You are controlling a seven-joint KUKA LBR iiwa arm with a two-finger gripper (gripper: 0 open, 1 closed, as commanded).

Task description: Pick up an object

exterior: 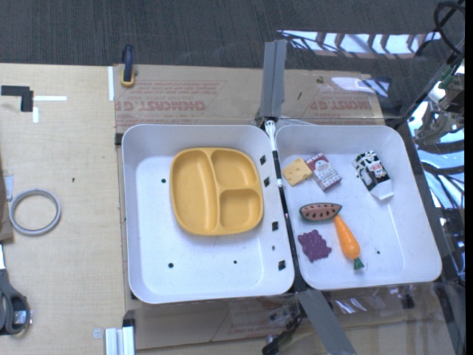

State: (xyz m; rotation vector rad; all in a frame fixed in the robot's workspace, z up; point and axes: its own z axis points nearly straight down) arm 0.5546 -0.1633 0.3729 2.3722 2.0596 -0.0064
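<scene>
a: over at the left bin [148, 272], what sits there?
b: a yellow divided plate [216, 190], centred. across the right bin [414, 265]: cheese wedge [297, 172], red carton [323, 171], watermelon slice [320, 211], purple grapes [314, 244], carrot [347, 239], milk carton [372, 174].
a: and the gripper?
b: can't tell. the arm enters from the right, so the milk carton, near the right edge, lies closest; its long axis runs toward the near-right corner.

The pale wooden desk [59, 139] carries two white bins: the left bin [140, 220] and the right bin [414, 228], touching side by side. A roll of grey tape [33, 211] lies at the desk's left, with scissors [13, 309] near its front corner.
</scene>
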